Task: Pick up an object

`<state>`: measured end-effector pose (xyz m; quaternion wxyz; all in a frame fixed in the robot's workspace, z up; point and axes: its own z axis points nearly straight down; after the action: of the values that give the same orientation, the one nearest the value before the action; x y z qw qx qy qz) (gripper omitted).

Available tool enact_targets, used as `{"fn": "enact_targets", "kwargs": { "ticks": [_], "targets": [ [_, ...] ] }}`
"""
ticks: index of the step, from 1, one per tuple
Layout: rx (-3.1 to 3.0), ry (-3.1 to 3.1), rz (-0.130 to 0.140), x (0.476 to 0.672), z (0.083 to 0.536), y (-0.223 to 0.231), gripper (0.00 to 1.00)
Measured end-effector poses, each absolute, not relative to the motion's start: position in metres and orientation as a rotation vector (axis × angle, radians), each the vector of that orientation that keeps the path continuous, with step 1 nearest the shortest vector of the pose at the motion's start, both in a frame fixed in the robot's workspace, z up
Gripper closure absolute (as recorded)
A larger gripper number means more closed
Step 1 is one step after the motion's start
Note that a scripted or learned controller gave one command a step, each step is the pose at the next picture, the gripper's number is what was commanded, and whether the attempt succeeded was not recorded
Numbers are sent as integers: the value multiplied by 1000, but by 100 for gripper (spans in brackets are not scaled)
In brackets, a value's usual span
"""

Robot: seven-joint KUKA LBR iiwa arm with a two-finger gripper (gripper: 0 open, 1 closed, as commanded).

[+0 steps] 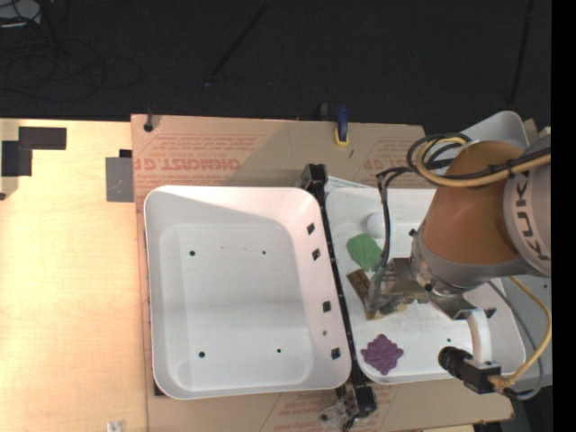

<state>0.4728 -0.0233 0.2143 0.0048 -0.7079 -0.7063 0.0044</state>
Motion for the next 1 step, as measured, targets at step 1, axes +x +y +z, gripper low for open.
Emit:
{"fn": "enact_targets", "kwargs": {
  "ticks": [1],
  "targets": [
    [-2222, -2229, -11, 498, 324, -3, 100]
  ]
}}
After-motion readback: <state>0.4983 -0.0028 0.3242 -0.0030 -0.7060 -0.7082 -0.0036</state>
